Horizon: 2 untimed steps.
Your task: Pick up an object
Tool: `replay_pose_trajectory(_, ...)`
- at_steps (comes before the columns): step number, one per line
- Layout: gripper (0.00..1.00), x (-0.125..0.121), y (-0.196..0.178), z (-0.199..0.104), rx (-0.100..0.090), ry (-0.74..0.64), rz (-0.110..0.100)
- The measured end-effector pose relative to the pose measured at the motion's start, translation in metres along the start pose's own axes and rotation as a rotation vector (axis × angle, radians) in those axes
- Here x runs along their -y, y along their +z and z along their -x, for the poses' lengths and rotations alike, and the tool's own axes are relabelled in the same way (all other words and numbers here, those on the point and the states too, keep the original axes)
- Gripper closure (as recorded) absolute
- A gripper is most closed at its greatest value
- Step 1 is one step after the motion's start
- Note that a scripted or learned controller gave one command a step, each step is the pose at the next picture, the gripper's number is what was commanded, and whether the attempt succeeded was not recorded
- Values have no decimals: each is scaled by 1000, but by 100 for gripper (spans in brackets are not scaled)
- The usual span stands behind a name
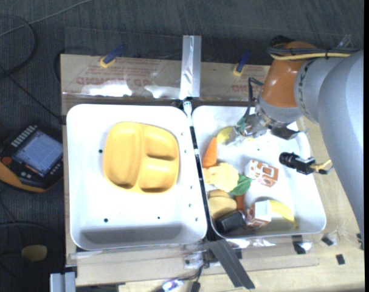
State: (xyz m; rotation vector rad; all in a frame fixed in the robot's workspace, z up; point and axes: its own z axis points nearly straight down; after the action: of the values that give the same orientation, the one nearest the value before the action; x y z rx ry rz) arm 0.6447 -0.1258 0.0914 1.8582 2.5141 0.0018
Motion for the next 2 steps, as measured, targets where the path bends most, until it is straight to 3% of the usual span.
replay_pose_trajectory(1,0,1,2,-2,-5,0,-6)
replay_pose_trajectory(2,100,1,-8,-1,-5,1,-4)
